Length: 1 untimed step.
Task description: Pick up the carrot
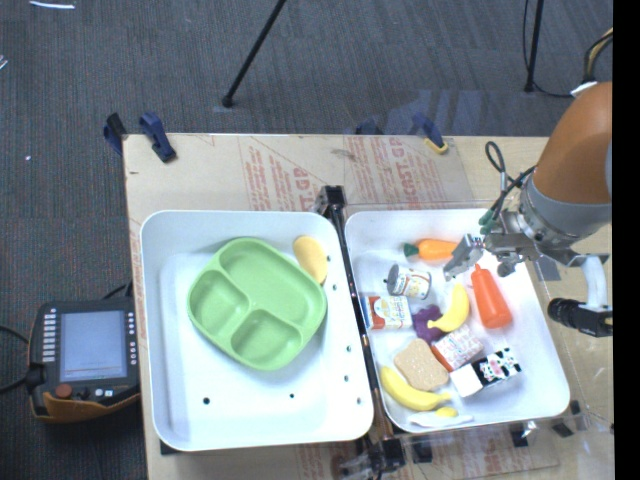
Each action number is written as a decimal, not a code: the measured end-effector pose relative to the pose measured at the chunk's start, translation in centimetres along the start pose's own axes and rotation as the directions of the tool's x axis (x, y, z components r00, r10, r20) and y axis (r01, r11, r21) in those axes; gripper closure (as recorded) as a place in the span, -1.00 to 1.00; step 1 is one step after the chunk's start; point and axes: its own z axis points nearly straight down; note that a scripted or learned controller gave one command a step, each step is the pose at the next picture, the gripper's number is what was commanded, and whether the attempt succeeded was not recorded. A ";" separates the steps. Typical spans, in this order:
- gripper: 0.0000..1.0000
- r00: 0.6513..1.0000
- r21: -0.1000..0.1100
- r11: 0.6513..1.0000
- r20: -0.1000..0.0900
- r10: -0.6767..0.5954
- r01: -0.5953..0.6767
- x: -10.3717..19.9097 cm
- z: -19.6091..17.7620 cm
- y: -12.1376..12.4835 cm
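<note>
The carrot (436, 249), small and orange with a green leafy end pointing left, lies near the back of the right bin (556, 368). My gripper (484, 258) hangs just right of it, over the top end of a larger orange-red cylinder (491, 301). Its fingers (463, 256) look spread apart with nothing held between them. The carrot's right tip sits close to the left finger.
The right bin also holds a small can (408, 282), two bananas (455, 308) (415, 393), a bread slice (420, 365), a milk carton (487, 370) and small packets. The left bin (152, 268) holds a green divided plate (258, 303) and a yellow fruit (311, 258).
</note>
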 end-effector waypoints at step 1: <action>-1.00 1.000 -0.012 1.000 -0.003 -0.009 0.009 -2.5 10.6 2.9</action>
